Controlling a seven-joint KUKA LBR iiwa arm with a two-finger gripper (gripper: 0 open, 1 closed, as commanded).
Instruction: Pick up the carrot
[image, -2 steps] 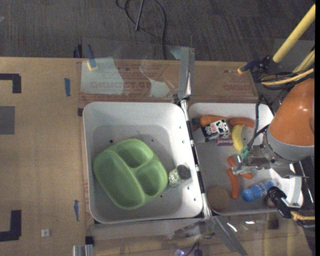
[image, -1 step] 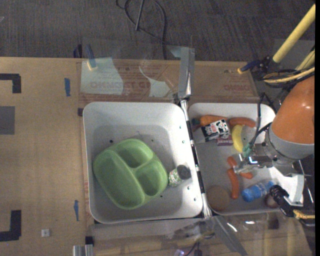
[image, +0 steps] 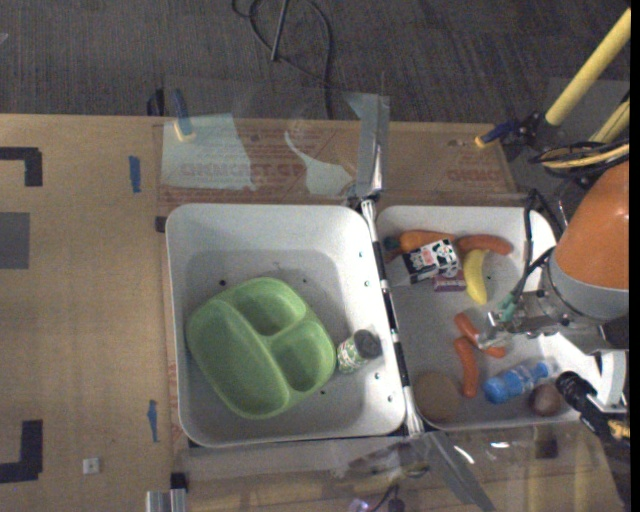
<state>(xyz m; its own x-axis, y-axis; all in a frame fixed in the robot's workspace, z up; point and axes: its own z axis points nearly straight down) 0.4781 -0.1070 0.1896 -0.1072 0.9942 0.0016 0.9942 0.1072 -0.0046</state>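
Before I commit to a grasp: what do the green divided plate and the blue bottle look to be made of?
The green plate looks like moulded plastic with a matte finish: one even colour, rounded compartment ridges, hardly any glare. The blue bottle also seems plastic, slightly glossy, with a paler highlight along its body. It is too small here to tell whether it is rigid or soft.
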